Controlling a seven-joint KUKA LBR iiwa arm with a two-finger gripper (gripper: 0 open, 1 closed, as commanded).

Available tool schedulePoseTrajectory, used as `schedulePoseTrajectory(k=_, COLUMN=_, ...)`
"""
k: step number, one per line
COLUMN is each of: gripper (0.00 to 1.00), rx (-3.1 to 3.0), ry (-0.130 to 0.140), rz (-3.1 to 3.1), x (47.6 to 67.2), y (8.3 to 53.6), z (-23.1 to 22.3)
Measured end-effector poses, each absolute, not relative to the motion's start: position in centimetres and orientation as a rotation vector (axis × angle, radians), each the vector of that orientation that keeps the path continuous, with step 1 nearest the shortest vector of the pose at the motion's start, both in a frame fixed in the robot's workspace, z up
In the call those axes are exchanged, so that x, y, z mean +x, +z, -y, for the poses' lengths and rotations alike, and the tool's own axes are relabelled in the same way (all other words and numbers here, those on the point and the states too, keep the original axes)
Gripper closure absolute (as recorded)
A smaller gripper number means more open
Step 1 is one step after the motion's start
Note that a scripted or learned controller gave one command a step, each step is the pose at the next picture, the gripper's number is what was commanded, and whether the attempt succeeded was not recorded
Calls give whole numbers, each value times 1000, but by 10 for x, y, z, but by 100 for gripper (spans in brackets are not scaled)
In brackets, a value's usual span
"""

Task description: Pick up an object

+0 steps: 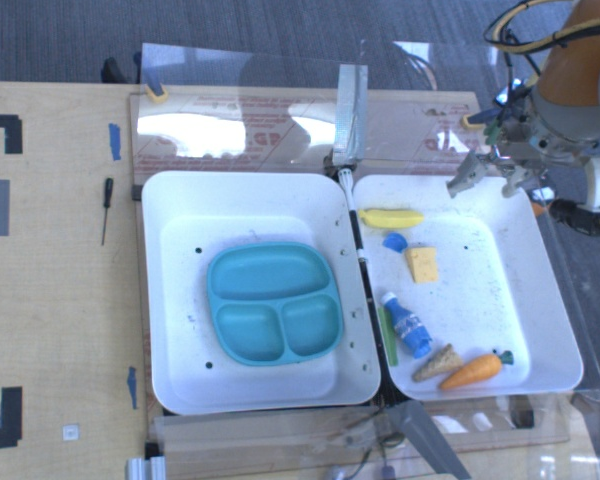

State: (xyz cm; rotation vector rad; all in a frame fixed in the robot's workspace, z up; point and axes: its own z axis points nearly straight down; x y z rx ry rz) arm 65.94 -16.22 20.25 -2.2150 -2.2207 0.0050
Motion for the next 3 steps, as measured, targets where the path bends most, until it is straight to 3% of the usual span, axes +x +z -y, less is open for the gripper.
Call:
schedulePoseTrajectory(k=1, gripper=0, rx=-2225, ry=11, rz=2202, x=665, y=115, z=97)
schedulePoseTrajectory(k=2, gripper=0, rx=-2241, ry=-7, rz=2208, x=625, y=86, z=97)
schedulePoseTrajectory(k=3, gripper=0, rx=-2406, ry=-10, rz=2026, x=596, y=87, z=94)
